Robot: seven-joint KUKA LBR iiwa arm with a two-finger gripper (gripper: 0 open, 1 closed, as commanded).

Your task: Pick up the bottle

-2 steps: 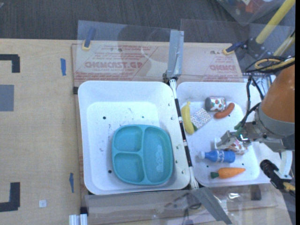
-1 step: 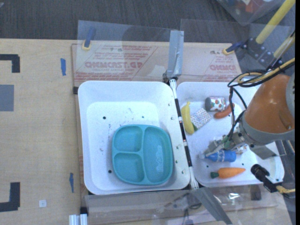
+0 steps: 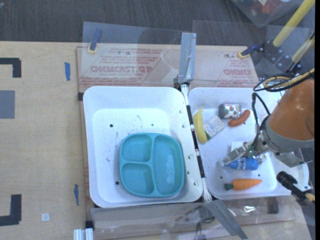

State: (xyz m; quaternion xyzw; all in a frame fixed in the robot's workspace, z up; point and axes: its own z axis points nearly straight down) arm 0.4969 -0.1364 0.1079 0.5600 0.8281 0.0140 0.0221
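Two shallow white bins of smooth moulded plastic with rounded corners are seen side by side on a pale wooden bench (image 3: 40, 149), which is marked with black and blue tape. In the left bin (image 3: 100, 109), whose floor is flecked with dark specks, a teal divided plate (image 3: 151, 165) is laid flat; it is a glossy, rounded rectangle with three compartments, and nothing is seen inside them. In the right bin (image 3: 210, 179) several small items are scattered. A yellow banana (image 3: 200, 126), curved and smooth, is placed along the left wall, and a small grey patterned packet (image 3: 214, 126) is found just beside it. A short can (image 3: 229, 110) with a red and white label is lying near the back, with a red sausage-shaped toy (image 3: 239, 118) touching or nearly touching it. An orange carrot (image 3: 242, 184) with a green tip is set near the front wall. The bottle (image 3: 246, 163), small, blue and apparently plastic, is lying on its side between the carrot and the packet, on the floor of the right bin. The gripper (image 3: 239, 155), of grey metal, is lowered directly over the bottle, at the end of the arm (image 3: 295, 119), whose broad orange band is seen at the right. The fingers are too blurred and crowded against the bottle for their opening to be judged, so whether the bottle is gripped cannot be told. Clear plastic sheets (image 3: 135, 59) with red lettering are standing behind the bins.
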